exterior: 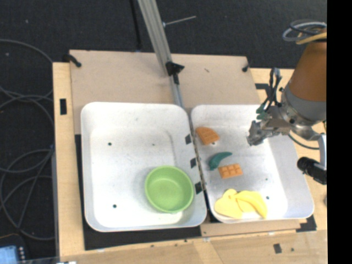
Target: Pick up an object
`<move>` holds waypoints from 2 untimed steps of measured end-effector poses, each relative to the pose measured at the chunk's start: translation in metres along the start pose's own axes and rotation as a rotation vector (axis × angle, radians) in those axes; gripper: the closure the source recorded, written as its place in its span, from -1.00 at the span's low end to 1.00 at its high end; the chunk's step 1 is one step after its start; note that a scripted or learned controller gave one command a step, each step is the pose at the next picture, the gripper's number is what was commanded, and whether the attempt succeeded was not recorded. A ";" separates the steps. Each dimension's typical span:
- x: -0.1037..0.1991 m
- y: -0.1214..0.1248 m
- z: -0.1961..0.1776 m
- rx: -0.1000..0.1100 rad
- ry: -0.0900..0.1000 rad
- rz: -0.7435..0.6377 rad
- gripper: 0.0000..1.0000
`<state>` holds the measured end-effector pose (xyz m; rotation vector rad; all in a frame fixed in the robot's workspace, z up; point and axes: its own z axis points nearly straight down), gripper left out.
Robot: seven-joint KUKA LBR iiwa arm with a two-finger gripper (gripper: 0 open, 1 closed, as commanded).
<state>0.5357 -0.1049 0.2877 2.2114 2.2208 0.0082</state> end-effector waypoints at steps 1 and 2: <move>0.038 0.026 0.016 0.008 0.000 0.000 1.00; 0.074 0.048 0.022 0.007 0.000 0.000 1.00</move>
